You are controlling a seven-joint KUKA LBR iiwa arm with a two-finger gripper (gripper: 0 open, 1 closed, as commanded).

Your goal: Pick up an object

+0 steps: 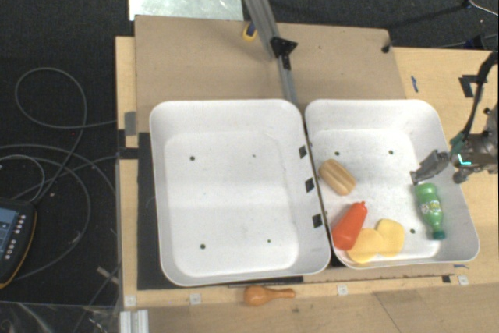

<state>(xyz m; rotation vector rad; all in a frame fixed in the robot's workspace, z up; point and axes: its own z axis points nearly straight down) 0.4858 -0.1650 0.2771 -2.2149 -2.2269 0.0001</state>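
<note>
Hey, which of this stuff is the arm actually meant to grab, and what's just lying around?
For the job:
green bottle
red bottle
yellow block
bread roll
right bin
gripper

Lying about:
left bin
orange toy on the bench
handheld controller
floor cables

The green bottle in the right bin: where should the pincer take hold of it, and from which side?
Probably from above, at the middle of the green bottle, closing across its narrow width. It lies flat, its long axis running along the right bin's right wall, cap towards the near edge. The wall is close, so a sideways approach looks cramped. The pincer is already nearby.
</note>
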